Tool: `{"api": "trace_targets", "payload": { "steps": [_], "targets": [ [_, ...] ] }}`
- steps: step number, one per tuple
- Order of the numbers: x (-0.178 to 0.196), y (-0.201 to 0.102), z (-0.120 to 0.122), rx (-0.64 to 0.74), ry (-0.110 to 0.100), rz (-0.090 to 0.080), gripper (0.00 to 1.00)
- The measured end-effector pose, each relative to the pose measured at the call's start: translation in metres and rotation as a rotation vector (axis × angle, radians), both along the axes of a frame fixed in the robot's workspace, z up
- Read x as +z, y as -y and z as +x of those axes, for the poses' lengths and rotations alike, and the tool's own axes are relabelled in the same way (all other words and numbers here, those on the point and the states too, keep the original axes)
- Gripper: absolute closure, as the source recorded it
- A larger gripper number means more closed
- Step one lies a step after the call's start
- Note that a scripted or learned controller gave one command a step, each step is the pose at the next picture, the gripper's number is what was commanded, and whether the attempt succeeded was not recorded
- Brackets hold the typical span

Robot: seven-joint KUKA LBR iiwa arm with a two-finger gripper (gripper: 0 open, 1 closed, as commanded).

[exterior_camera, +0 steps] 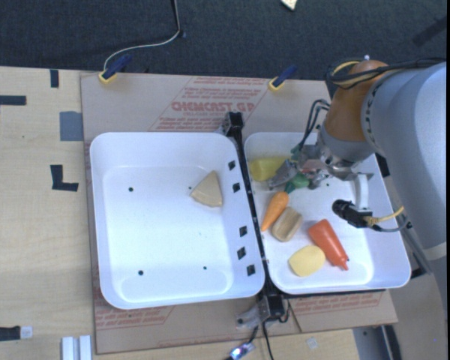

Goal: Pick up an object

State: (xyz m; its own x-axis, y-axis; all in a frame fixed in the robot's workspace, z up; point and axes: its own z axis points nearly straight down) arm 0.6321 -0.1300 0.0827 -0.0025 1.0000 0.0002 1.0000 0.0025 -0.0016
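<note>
My gripper (291, 177) hangs low over the upper left part of the right bin (386, 276), reaching in from the right. Just under and beside it lies a yellow piece (264, 168), and an orange carrot (274, 209) starts right below its tip. Further down the same bin lie a tan bread-like piece (286, 224), a red-orange pepper (328, 243) and a yellow potato-like lump (307, 261). A tan wedge (208, 190) rests alone in the left bin (112, 276). Whether anything sits in the gripper is hidden by its body.
A black divider (244, 201) runs between the two bins. The arm's grey body and orange band (349, 115) cover the right bin's far right corner, with a cable (375, 220) looping over it. Both bins stand on a cardboard sheet (202, 103).
</note>
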Motion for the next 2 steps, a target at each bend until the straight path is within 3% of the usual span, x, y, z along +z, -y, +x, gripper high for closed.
{"api": "trace_targets", "payload": {
  "steps": [1, 2],
  "targets": [
    [0.014, 0.000, 0.001, 0.001, 0.006, -0.001, 1.00],
    [0.108, -0.074, 0.040, 0.007, 0.013, 0.001, 1.00]
  ]
}}
